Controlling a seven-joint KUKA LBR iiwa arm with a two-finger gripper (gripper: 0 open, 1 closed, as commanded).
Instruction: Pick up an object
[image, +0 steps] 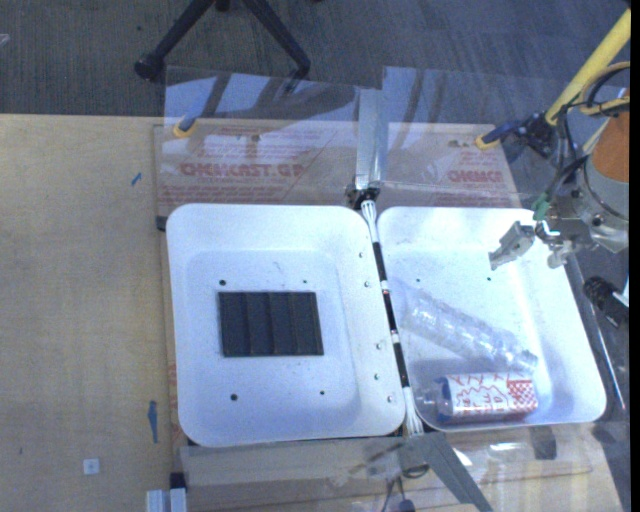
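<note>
The pincer (530, 247) hangs over the upper right part of the right-hand shallow white bin (590, 395), its two fingers spread apart with nothing between them. Two things lie in that bin, both toward the lower edge of the view from the pincer. A clear plastic bottle (465, 330) lies on its side, long axis running diagonally from upper left to lower right. Just below it, close or touching, rests a red-and-white patterned can (488, 393), long axis roughly left to right. The bottle is the nearer. Its outline is hard to trace against the white floor. In the left white bin (190, 240) lies a flat dark ribbed rectangular block (270, 322), well apart from the pincer.
</note>
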